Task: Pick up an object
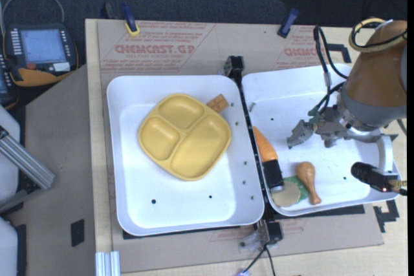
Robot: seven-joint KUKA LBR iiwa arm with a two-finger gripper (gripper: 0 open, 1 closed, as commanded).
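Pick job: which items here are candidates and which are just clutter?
Candidates, right bin: orange carrot, black block, drumstick, green disc; left bin: yellow divided plate, wooden block. Gripper above right bin.

Clutter: pendant, clamps.

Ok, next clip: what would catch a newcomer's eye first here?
Probably the yellow divided plate, which takes up much of the left bin, with a small wooden block at its upper right edge. Next, the grey arm's claw hanging over the right bin, above a toy drumstick, an orange carrot-like piece and a black item near that bin's lower left.
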